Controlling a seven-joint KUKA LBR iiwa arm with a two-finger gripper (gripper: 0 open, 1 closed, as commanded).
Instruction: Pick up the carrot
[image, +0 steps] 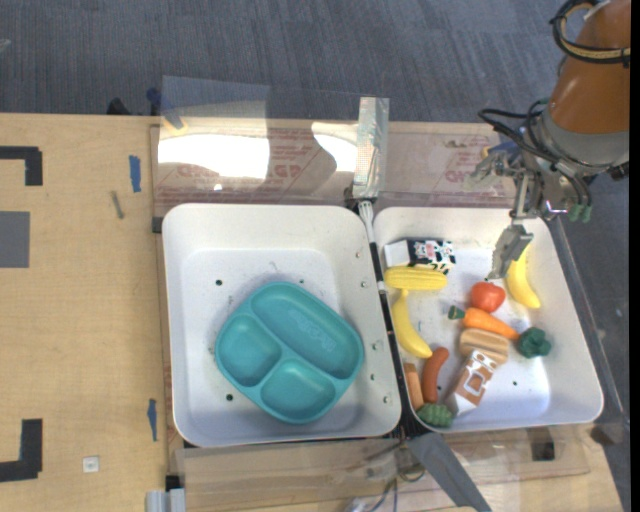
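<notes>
Two white bins side by side, carrot (489, 323) in the right bin (580, 395) (just below a tomato (487, 296)), gripper (507, 250) above it beside a banana (521, 278), finger state impossible to tell.

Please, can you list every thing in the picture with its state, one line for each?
end effector: over right bin, holding nothing.
carrot: lying in right bin, not gripped.
tomato: beside the carrot.
corn: lying flat.
bananas: lying in the bin.
milk carton: on its side.
teal plate: flat in left bin.
</notes>
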